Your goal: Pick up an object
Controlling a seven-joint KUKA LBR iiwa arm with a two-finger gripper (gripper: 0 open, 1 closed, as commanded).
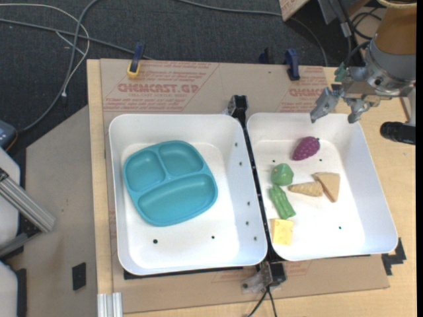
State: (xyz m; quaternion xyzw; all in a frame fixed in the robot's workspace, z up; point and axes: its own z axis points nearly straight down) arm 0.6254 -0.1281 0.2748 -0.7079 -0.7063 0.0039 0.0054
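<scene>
While the two-finger gripper [339,109] hangs over the far edge of the right white bin [370,207], its fingers spread apart and pinching nothing, we judge the step in hand to be the approach to a first pick. Nearest below it lies the purple plastic grape bunch [306,148], in the far half of that bin, just apart from the other toys. We would take this one: it sits with bare floor around it, so the fingers can come down on either side without nudging a neighbour.

Its long axis runs slantwise, with the narrow tip towards the bin's near-left and the broader end towards the far-right corner. We would close across the short width, centred on the thick part, since the tapering tip would probably slip out.

Closer to the near edge lie a green plastic pepper [282,174], a long green pod-shaped toy [282,202], a tan cone-shaped piece [305,189], a tan wedge like bread [328,184] and a yellow cheese block [282,231]. These crowd one another. The left white bin [125,131] holds a teal divided plate [171,182].
</scene>
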